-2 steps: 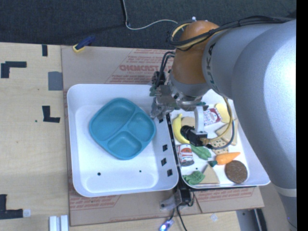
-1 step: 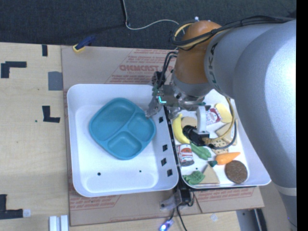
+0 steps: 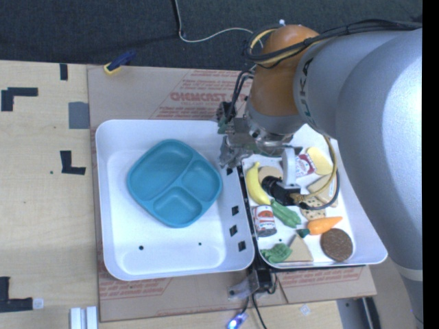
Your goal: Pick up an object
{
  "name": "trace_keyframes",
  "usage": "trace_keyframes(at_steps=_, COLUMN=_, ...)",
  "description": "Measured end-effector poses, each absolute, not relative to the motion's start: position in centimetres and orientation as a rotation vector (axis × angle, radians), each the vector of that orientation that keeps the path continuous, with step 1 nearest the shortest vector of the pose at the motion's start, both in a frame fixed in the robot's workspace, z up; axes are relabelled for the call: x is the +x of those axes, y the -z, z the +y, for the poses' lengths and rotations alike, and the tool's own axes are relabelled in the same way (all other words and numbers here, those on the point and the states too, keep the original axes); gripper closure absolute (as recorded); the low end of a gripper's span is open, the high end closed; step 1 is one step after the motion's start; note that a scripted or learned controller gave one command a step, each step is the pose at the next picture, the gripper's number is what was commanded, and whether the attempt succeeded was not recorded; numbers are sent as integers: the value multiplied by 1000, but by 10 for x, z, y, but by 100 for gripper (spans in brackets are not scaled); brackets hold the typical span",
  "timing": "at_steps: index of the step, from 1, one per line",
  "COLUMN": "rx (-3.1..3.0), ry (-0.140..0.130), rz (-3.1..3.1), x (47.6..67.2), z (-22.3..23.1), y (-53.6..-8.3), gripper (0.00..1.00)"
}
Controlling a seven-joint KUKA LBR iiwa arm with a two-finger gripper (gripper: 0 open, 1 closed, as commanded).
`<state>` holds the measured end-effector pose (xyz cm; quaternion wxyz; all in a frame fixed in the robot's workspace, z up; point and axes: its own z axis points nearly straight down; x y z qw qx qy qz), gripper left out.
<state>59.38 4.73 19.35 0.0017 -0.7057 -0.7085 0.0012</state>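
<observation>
Hovering over the upper-left corner of the right-hand white bin (image 3: pixel 367 252), the gripper (image 3: pixel 233 153) hangs just beside the yellow plastic banana (image 3: pixel 256 184), probably its target; whether it is open or closed cannot be told.

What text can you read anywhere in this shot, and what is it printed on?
Nothing reads cleanly.
Red print on the cardboard sheet behind the bins: upside down and blurred, unreadable.
Dark letters on the grey arm: partly cut off, unreadable.
Red-and-white label on the small can in the right bin: too small to read.
</observation>
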Motion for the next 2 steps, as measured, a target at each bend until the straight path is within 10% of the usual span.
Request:
trace_keyframes(at_steps=1, rx=-2215, ry=-5, rz=-2223, x=594, z=47, y=-193, gripper=0)
trace_keyframes(at_steps=2, rx=-2211, ry=-5, rz=-2224, x=594, z=48, y=-203, gripper=100)
